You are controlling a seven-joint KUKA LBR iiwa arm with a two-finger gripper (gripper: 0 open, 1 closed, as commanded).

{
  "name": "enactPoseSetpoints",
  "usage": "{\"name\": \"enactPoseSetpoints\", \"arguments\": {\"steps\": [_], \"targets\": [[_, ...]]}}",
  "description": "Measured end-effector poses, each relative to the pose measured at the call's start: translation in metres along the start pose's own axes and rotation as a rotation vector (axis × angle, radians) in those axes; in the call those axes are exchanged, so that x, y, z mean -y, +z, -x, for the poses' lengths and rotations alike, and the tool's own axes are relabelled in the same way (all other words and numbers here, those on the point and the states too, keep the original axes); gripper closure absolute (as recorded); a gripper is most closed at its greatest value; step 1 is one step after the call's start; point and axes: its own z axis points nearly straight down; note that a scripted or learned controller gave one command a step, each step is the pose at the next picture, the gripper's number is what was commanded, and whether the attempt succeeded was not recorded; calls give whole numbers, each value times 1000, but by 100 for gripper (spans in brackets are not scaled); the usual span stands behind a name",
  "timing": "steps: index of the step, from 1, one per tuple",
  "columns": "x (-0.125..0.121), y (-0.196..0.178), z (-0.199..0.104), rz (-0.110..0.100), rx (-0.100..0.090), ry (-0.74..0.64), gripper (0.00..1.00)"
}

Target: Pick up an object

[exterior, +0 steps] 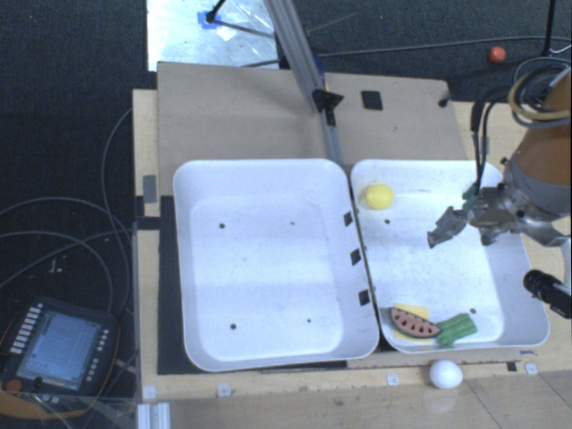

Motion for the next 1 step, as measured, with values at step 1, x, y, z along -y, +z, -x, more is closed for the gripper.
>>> {"name": "enactPoseSetpoints", "arguments": {"steps": [1], "targets": [[8, 129, 0, -9, -1, 1, 0]]}}
